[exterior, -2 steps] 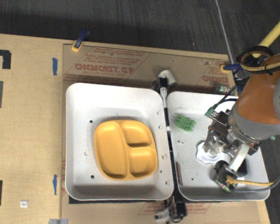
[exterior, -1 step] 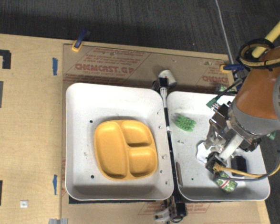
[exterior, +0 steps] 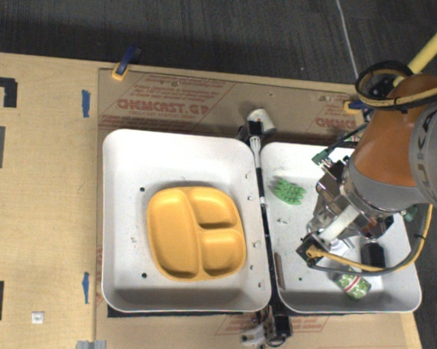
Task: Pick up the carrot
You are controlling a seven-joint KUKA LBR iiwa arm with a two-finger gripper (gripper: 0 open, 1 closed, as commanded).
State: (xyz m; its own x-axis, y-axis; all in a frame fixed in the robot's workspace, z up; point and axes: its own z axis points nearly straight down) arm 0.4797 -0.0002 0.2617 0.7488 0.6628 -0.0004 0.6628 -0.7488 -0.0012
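**Item: carrot.** Location: cannot tell. The arm [exterior: 399,145] hangs over the middle of the right bin [exterior: 408,295] and covers much of its floor, so the carrot may lie beneath it.

Handling, judged from the kind of thing it is: probably light, stiff and smooth-skinned, tapering from a thick end to a thin one. It is likely to roll or squirt out if pinched near the tip. Best hold: across the thicker middle, square to its long axis.

**Claw** [exterior: 352,232]: low over the right bin, under the orange-banded wrist. Whether it is released, clenched or grasping anything cannot be told.

**Right bin, other contents:**
- Green lump [exterior: 288,190], knobbly and matte, near the bin's far left corner.
- Green-and-white piece [exterior: 354,284], small and glossy, near the front wall.

**Left bin** [exterior: 120,200]: shallow white plastic with rounded corners. It holds one yellow plate [exterior: 196,232], moulded into three compartments, smooth and rigid.

**Desk** [exterior: 38,195]: flat tan board with blue tape marks.
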